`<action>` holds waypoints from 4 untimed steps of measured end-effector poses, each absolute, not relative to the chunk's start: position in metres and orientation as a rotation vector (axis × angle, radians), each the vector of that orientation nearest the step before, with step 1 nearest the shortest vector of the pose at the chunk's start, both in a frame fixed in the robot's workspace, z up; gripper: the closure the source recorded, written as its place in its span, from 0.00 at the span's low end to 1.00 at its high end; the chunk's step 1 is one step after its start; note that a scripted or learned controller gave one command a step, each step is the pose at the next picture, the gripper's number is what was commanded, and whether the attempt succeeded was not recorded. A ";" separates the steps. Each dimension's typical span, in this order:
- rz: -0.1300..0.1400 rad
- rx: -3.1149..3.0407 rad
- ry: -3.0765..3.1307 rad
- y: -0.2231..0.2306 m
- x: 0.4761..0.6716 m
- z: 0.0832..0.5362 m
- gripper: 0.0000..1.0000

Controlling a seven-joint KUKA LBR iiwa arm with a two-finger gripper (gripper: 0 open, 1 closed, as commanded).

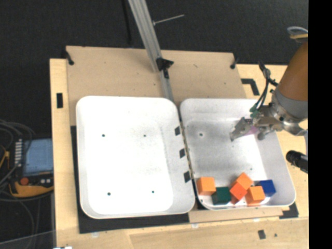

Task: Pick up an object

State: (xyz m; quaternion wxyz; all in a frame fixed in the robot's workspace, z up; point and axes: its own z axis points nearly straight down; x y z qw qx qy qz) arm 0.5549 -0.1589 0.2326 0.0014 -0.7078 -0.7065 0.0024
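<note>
My gripper [250,130] hangs over the upper right part of the right bin [218,113], on the grey arm with its orange band coming in from the right. A small purple patch [253,132] shows right at the gripper; whether it is held or lies on the bin floor is unclear. Along the bin's near edge lie an orange cube [206,184], a dark green block [222,195], a red-orange block [239,187], another orange cube [254,194] and a blue cube [267,187], well below the gripper.
The left bin [129,154] sits beside the right one, with black clips along the shared wall [182,152]. A metal pole [150,35] slants up from the back of the bench. A blue device with cables [36,157] lies off the bench at left.
</note>
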 end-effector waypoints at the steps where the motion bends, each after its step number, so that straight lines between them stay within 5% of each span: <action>1: 0.007 -2.224 -2.217 -0.169 0.556 0.186 0.00; 2: 0.007 -2.224 -2.215 -0.164 0.554 0.124 0.00; 3: -0.007 -2.238 -2.209 -0.164 0.556 0.139 1.00; 4: -0.004 -2.231 -2.219 -0.174 0.564 0.191 1.00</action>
